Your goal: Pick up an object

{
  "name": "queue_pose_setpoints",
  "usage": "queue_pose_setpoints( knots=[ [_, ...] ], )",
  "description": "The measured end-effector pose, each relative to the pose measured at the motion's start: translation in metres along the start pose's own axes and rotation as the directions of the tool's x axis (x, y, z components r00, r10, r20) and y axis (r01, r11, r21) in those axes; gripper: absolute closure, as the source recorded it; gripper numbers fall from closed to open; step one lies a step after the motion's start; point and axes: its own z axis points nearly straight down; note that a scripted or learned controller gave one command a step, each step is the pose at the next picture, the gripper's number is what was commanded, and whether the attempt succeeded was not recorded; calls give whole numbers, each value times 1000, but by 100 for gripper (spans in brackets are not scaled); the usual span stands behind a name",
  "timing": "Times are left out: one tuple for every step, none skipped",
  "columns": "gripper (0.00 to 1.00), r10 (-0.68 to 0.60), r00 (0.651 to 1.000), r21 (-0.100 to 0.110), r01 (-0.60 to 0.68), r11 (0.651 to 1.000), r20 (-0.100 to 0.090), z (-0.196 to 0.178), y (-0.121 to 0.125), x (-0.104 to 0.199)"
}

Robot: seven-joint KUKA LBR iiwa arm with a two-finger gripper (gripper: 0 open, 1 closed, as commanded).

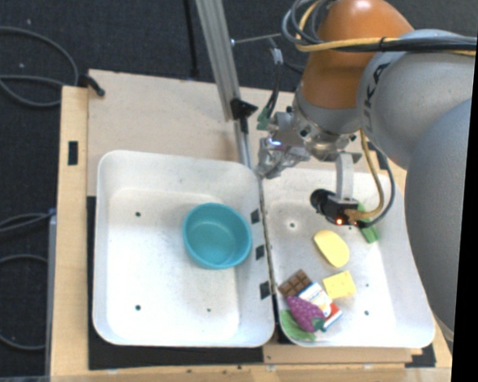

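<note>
The claw (273,160) hangs over the divide between both bins; whether it is clenched cannot be told. A smooth teal bowl (216,235) sits in the left bin (133,178), small toys clustered right.

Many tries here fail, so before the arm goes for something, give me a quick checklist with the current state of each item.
1. Things to pick in the right bin: yellow piece, yellow block, purple toy: ok.
2. Tool over a target: not ok, it sits above the divider at the bins' far end.
3. Tool free of load: cannot tell.
4. Targets apart: yellow piece ok; the cluster near the front is crowded, not ok.
5. Bowl out of the way in the left bin: ok.
</note>
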Motion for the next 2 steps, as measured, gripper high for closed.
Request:
queue_pose_setpoints(
  knots=[
    [100, -1, 1000, 3, 1, 1000, -1, 4, -3, 57],
    [0, 3, 1000, 3, -3, 1000, 1, 4, -3, 53]
  ],
)
